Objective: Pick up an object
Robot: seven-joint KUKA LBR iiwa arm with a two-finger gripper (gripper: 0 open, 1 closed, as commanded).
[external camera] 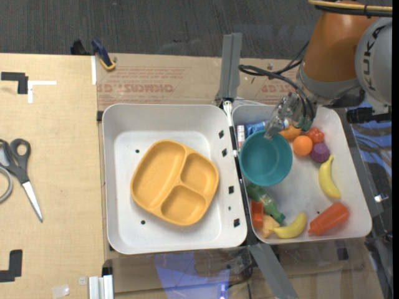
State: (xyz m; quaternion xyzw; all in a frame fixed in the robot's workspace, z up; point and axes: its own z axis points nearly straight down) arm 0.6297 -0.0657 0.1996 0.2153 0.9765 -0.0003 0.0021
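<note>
Two white bins are sitting side by side. Left bin (115, 185): one yellow divided plate (174, 181). Right bin (356, 220): one teal bowl (267, 161), two bananas (328, 178), one orange (302, 144), one carrot (328, 218). The gripper (282, 120) is hovering over the bowl's far rim; its opening cannot be told.
</note>
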